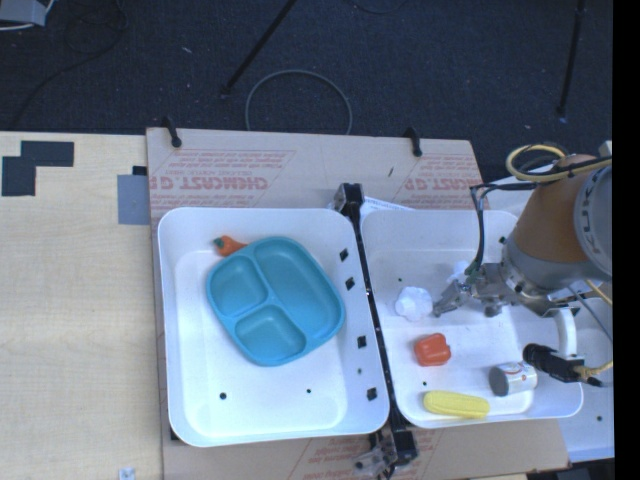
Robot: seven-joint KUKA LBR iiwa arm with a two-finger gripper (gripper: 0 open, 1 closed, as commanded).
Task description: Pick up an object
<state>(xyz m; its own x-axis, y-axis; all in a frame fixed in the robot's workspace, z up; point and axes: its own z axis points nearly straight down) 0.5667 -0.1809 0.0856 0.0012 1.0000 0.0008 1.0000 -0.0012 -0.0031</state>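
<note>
The gripper (447, 302) is hanging low over the right bin (560, 408), reaching in from the view's right with the grey arm and its orange band rising behind it. It is too small and cluttered here to tell whether it is standing open or closed, and nothing is showing as held in it. A white crumpled lump (411, 301) is lying just beside the gripper's tip, on the side toward the divider between the bins; whether the two are touching cannot be told. An orange block (432, 349) is sitting near the gripper, a little toward the view's bottom and apart from it. Farther that way, a yellow oblong piece (456, 403) is lying along the bin's near wall, and a small grey and white cylinder (512, 378) is resting below the wrist, to the right of the orange block. Well away from the gripper, across the divider, the left bin (190, 408) is bearing a blue divided plate (273, 299), with a small orange carrot-like piece (229, 245) lying at the plate's upper left edge.
</note>
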